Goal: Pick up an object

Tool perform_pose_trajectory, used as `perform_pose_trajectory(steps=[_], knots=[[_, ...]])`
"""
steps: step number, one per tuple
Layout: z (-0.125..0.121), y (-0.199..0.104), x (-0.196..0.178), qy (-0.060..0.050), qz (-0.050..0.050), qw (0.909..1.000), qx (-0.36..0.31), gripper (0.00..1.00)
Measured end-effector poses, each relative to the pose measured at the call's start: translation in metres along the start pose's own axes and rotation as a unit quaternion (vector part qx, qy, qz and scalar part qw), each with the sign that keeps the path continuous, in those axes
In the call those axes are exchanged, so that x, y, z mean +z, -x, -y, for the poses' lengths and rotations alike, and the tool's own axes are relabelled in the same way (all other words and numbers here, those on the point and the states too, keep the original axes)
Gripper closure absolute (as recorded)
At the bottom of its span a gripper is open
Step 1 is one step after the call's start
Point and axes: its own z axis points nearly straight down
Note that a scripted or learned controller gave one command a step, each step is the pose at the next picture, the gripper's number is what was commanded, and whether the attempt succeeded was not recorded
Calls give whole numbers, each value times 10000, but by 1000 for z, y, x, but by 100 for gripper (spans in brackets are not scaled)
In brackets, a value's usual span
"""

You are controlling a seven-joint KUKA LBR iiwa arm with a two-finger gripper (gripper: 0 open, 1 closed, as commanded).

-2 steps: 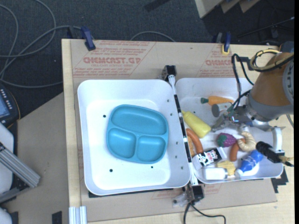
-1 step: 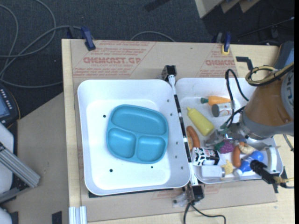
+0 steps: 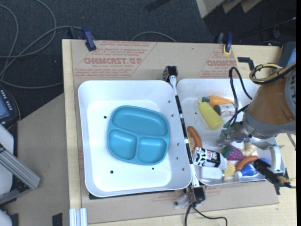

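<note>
The right white bin (image 3: 188,86) holds a pile of toy items. A yellow bottle (image 3: 210,115) lies near its back, with an orange carrot (image 3: 220,100) behind it. An orange-brown sausage (image 3: 194,136) lies along the left wall. A black-and-white spotted box (image 3: 207,157), a purple grape bunch (image 3: 233,151), an orange piece (image 3: 247,162) and a blue piece (image 3: 249,172) crowd the front. My gripper (image 3: 229,136) is down inside this bin, just right of the yellow bottle and directly above the grape bunch. The arm's wrist hides what lies under it.
The left white bin (image 3: 94,102) holds a blue divided plate (image 3: 138,133). A black hinge strip (image 3: 181,121) runs between the bins. Black cables (image 3: 237,86) loop over the right bin's back. Blue clamps (image 3: 88,37) grip the bench's far edge.
</note>
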Motion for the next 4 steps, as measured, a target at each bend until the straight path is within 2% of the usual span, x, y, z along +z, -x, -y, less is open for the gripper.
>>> perform_pose_trajectory(steps=[1, 2, 3, 4], knots=[[0, 0, 1, -4, -2, 10000, -1, 0], [-157, -30, 10, 39, 0, 10000, -49, 0], [-153, -26, -1, 13, 10, 10000, -22, 100], [-153, -26, 0, 4, 10, 10000, -21, 0]])
